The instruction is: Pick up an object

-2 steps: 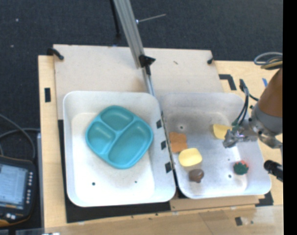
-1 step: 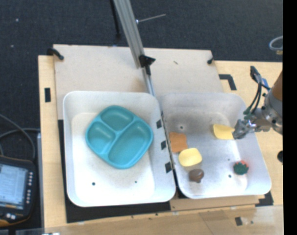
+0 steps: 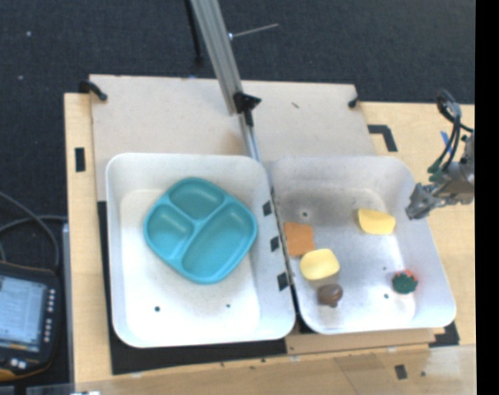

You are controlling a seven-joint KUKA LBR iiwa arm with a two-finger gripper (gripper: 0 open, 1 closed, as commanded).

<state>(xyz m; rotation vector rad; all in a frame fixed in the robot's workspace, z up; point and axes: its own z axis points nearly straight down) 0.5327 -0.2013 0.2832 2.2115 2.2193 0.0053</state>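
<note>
The yellow lump (image 3: 375, 221) is the closest thing to the gripper (image 3: 421, 204), so it looks like the best one to pick up. It lies in the right bin (image 3: 340, 164), near the right edge and a bit toward the back. The gripper hangs over that same right edge, just beside the lump but not touching it. I cannot tell if the gripper is open or closed, and nothing shows in its grip. The lump looks small and light, maybe soft like foam or toy food, with a smooth, rounded top. It may slip or squash a little, so a gentle pinch across its short middle seems safest. There is bare floor all around it, so there is room to come down. Other small things lie in this bin too. An orange square (image 3: 299, 239) sits by the left edge, with a second yellow lump (image 3: 319, 264) just in front of it and a brown blob (image 3: 330, 295) nearer the front edge. A green thing (image 3: 404, 282) sits toward the front right corner. The left bin (image 3: 118, 171) holds a blue plate (image 3: 202, 230), which looks too wide and flat to pinch easily.
</note>
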